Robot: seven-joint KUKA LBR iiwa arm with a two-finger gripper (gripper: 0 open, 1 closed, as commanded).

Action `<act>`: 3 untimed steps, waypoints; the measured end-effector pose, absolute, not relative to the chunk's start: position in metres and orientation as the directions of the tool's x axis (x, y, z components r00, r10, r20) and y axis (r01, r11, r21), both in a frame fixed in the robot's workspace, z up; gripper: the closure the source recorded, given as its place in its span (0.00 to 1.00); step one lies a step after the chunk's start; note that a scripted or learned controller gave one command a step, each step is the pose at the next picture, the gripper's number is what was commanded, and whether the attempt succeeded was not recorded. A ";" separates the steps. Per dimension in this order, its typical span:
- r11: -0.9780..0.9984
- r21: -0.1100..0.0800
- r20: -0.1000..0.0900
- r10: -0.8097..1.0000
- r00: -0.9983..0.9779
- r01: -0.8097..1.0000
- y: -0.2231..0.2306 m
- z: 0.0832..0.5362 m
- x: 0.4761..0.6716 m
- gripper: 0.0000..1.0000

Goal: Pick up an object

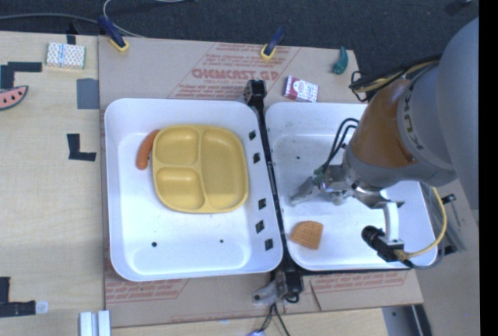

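White plastic forms both shallow bins, set side by side on a sheet of brown cardboard (233,74) printed with red lettering, which lies on the pale wooden table (47,194). The left bin (132,249) holds a yellow divided plate (201,169) with three compartments, lying flat near the bin's upper middle. An orange sausage-shaped piece (145,149) lies just beside the plate's left edge, touching or nearly touching it. The right bin (296,124) holds a small tan, waffle-textured piece (306,234) near its lower left corner, close to the black divider between the bins.

The grey arm (436,117) with its orange band reaches in from the right and covers much of the right bin. Its pincer (305,193) points left, low over the bin floor, with its metal fingers (299,196) looking slightly spread and nothing seen between them. The tan piece lies just below the fingertips, apart from them. Black cables loop around the wrist, and a black fitting with a yellow cable hangs below it near the bin's lower right.

Behind the bins lie a small red and white packet (299,89), a teal clip (341,60), and two yellow-and-blue clamps (113,34) on the cardboard's far edge. A checked block (65,55) rests at the table's upper left.
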State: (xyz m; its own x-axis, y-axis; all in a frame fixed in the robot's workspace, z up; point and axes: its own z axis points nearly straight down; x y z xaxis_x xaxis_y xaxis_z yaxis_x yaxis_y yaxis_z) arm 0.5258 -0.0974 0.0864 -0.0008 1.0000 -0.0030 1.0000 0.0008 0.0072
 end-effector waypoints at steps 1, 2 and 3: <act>0.001 0.005 -0.002 1.000 -0.001 1.000 -0.100 0.086 0.587 0.00; 0.000 -0.002 -0.001 1.000 0.000 1.000 -0.102 0.102 0.542 0.00; 0.000 0.005 -0.002 1.000 0.000 1.000 -0.094 0.086 0.512 0.00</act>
